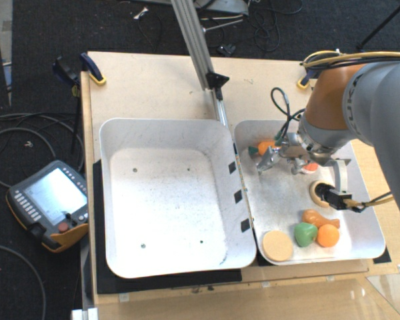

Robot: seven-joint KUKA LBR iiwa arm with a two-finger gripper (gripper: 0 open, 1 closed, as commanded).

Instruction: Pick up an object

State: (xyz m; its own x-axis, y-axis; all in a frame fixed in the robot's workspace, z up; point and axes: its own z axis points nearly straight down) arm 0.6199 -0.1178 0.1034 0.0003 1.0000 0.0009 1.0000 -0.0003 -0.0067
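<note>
The grey arm [360,105] with its orange band comes in from the right and bends down over the right bin [280,199]. Its gripper [283,162] hangs low over the far part of this bin. The 2 metal fingers [265,161] stand apart from each other, so the jaws look open, and nothing is visible between them.

The things to pick lie all in the right bin. Just beside the gripper, at its left and far side, there are a small orange piece [266,146] and a dark green piece [253,151], touching each other. A small red thing [311,168] shows at the right side of the gripper, partly hidden by it. Near the right wall lies a tan ring-like thing [319,192] with a dark middle, and a black part with a yellow cable is partly over it. At the near edge of the bin there is a group: a round flat tan disc [278,245], a green object [305,234], an orange ball [328,235] and an orange-brown piece [315,217] behind them. The green object and the ball touch.

The left bin [167,192] sits beside it on the wooden table [153,85]. A pendant with a screen [50,205] lies on the floor at the left.
</note>
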